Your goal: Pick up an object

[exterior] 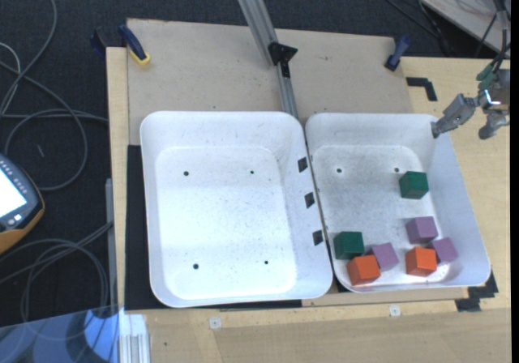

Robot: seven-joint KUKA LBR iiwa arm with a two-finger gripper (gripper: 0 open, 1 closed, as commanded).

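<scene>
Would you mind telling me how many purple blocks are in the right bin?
3: one purple block near the right wall, one at the front right corner, one between the orange blocks. None seem hidden.

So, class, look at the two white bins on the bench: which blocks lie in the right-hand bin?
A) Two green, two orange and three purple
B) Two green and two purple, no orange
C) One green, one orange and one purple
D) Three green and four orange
A: the right-hand bin holds two green blocks, two orange blocks and three purple blocks.
</scene>
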